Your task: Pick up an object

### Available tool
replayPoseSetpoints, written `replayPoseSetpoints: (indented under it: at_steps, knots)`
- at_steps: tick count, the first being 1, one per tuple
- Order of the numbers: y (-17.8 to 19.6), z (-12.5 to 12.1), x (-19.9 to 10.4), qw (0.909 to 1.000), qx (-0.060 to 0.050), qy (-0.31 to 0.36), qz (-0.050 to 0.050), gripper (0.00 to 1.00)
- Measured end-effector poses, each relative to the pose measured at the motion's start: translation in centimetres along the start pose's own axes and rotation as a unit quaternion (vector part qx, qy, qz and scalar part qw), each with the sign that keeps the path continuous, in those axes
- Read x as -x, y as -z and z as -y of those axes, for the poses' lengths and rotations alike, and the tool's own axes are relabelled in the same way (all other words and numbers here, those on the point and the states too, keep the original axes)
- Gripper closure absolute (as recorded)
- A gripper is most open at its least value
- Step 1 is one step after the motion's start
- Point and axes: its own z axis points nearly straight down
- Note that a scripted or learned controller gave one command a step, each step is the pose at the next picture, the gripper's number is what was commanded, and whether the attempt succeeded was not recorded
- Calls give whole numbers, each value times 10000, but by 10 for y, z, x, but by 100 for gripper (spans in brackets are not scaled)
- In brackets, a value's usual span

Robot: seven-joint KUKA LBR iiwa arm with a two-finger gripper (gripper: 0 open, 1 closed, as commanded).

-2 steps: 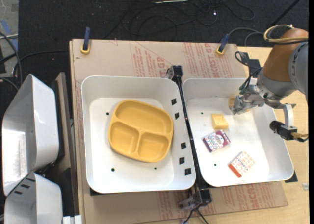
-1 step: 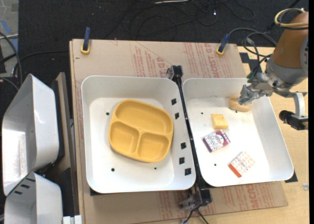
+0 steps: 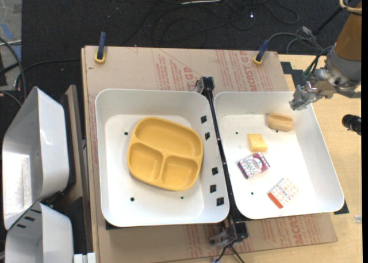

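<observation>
The right bin (image 3: 322, 158) holds a tan bread-like roll (image 3: 280, 122) at the back, a small yellow block (image 3: 257, 142) below it, a purple and white packet (image 3: 253, 166) in the middle, and an orange and white packet (image 3: 283, 192) toward the front. My gripper (image 3: 301, 100) hangs at the right bin's back right rim, a little up and right of the roll and apart from it. Nothing shows between its tips.
The left bin (image 3: 109, 158) holds a yellow divided tray (image 3: 165, 153). A black divider (image 3: 217, 152) runs between the bins. Blue and yellow clamps (image 3: 100, 48) (image 3: 261, 53) stand at the board's back edge. White containers (image 3: 34, 147) sit at the far left.
</observation>
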Motion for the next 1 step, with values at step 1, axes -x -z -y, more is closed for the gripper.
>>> replayPoseSetpoints:
  at_steps: [1]
  knots:
    - [-12, 0, 0, 10000, -39, 0, -11, 100]
